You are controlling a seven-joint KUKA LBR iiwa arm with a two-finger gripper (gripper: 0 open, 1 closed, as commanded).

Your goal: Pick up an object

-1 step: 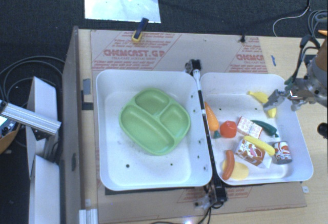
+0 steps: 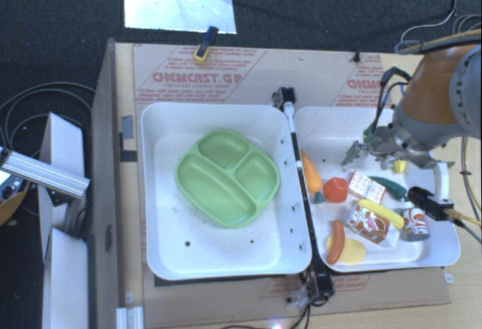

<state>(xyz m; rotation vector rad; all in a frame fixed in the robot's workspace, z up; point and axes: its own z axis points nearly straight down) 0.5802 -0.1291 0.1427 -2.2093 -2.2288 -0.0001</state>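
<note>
While my claw (image 2: 360,152) hangs low over the far part of the right bin (image 2: 331,132), nothing sits between its fingers, so the pick is not yet done. I cannot tell how wide the fingers stand; they are small, dark and partly blurred against the white floor.

Everything I could take lies in this right bin, towards its near side. A carrot (image 2: 311,173) lies along the left wall, with a red tomato (image 2: 336,189) just beside it. Next come a small red and white carton (image 2: 367,187), a dark green pepper (image 2: 388,186), a yellow banana (image 2: 380,213) resting across a printed box (image 2: 370,227), a small can (image 2: 415,223), and a sausage (image 2: 336,240) touching a yellow lemon-like piece (image 2: 353,251) at the near edge.

On the left bin's (image 2: 158,169) floor is a green divided plate (image 2: 227,178).

My wrist and arm cover the right bin's far right corner, and a small yellow thing (image 2: 399,166) there is too hidden to name. My guess is that choosing, closing and lifting are all left.
</note>
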